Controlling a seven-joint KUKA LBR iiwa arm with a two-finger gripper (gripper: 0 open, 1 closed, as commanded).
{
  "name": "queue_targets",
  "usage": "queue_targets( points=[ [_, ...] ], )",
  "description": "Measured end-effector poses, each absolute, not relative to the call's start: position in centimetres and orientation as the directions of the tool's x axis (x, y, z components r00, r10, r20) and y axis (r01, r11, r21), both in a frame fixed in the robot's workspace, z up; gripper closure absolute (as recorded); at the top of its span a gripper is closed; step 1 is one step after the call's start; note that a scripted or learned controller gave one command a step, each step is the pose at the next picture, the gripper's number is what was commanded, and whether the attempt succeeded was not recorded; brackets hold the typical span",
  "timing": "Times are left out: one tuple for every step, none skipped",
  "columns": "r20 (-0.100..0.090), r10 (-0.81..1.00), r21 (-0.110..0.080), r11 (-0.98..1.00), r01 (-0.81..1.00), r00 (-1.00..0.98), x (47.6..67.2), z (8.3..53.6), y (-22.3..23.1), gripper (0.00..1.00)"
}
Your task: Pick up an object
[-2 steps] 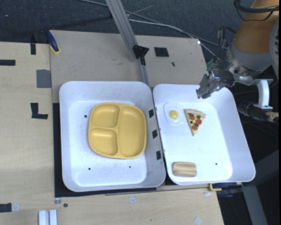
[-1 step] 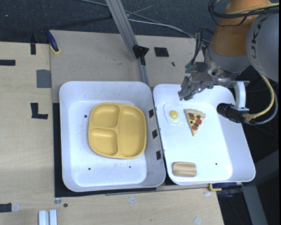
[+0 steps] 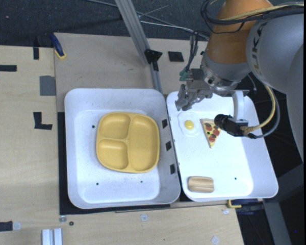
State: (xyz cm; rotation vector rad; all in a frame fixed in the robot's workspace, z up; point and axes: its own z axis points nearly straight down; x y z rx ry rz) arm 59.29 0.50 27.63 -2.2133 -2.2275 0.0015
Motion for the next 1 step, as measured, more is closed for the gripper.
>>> queue_targets(
  points=[
    [0.0,1.0,-0.002,0.007,1.0,-0.007,58.73,26.69,6.57,1.0]
  ],
)
